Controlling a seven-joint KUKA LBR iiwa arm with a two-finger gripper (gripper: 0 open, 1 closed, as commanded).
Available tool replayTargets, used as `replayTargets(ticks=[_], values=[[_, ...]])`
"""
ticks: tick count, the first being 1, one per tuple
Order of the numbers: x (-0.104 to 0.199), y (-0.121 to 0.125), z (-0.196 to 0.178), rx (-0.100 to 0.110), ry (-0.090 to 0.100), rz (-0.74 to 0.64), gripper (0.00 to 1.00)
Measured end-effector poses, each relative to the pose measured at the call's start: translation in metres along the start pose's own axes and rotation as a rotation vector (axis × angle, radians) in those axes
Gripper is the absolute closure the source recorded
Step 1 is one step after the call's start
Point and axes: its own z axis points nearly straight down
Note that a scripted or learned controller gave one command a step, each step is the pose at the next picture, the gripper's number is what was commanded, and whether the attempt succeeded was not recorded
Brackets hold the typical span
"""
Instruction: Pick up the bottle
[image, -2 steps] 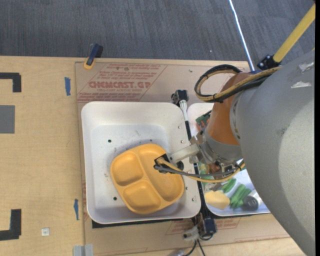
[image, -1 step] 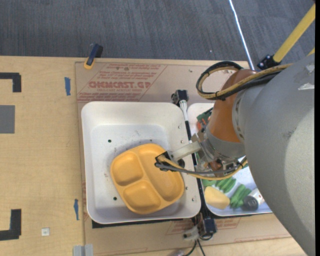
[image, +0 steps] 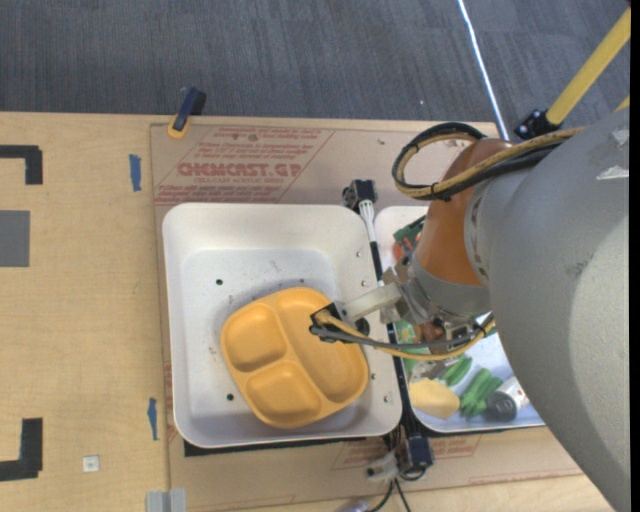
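Two white bins. View-left bin (image: 190, 300) holds a yellow divided plate (image: 292, 365); green bottle (image: 483, 388) (grey cap) lies in view-right bin (image: 470, 425), near gripper (image: 415, 318), grip state indiscernible.

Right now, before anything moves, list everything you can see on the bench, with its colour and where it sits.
bins: two, white, side by side; the right one largely covered by the arm
divided plate: one, yellow, in the left bin, toward the view's bottom
bottle: one, green with a grey cap, in the right bin's bottom end
pale item: one, pale yellow, right bin, just left of the bottle; kind unclear
green item: one, right bin's top end, mostly hidden
cardboard sheet: one, brown with red lettering, under the bins
tape marks: two, blue, left of the bins
arm: one, grey with an orange band, over the right bin
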Motion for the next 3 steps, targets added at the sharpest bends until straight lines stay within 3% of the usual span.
replayTargets(ticks=[1,2,3], values=[[0.0008,-0.0004,-0.0098,0.001,0.0,-0.003,1.0],[0.0007,-0.0004,-0.0097,0.001,0.0,-0.002,0.0],[0.0015,-0.0008,-0.0195,0.002,0.001,-0.005,1.0]])
